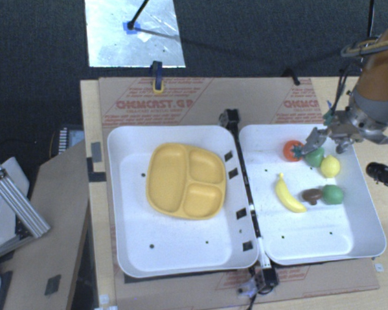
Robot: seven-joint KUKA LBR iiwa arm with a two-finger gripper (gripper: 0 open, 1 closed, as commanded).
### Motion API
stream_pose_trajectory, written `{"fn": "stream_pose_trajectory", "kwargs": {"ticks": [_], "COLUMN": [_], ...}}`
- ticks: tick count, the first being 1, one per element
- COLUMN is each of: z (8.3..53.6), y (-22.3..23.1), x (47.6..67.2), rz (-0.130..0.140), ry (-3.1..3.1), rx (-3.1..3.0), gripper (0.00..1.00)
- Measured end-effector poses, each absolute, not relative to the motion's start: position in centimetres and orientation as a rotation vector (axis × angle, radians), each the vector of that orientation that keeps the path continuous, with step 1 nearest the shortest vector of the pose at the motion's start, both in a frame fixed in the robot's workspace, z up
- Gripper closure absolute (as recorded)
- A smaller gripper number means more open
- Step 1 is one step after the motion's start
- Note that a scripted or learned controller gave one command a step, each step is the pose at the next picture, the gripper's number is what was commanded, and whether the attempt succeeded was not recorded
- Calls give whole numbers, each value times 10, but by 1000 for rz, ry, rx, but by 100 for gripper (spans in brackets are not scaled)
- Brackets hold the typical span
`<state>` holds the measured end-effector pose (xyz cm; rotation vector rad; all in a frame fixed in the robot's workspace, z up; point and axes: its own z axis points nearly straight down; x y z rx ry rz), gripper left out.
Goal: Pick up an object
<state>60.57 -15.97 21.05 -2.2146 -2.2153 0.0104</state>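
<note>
The right bin (360, 239) holds a red tomato (290, 150), a green fruit (315, 158), a yellow lemon (330, 167), a banana (289, 195), a small brown piece (311, 195) and a second green fruit (334, 193). My gripper (327, 143) hangs over the bin's back right part, just above the green fruit and the lemon. It is open, and nothing sits between its fingers. One finger (312, 140) points towards the tomato.
The left bin (131, 251) holds a yellow divided plate (185, 180). A black divider with clips (242, 181) runs between the bins. The arm comes in over the right bin's far right rim.
</note>
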Motion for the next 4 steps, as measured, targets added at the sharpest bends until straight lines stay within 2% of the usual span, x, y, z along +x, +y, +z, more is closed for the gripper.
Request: {"fn": "stream_pose_trajectory", "kwargs": {"ticks": [1, 2, 4], "z": [218, 163, 83], "y": [-159, -149, -150], "x": [608, 611, 610], "rz": [-1, 2, 1], "ry": [-2225, -2227, -2221], "rx": [-2219, -2213, -2220], "gripper": [0, 0, 0]}}
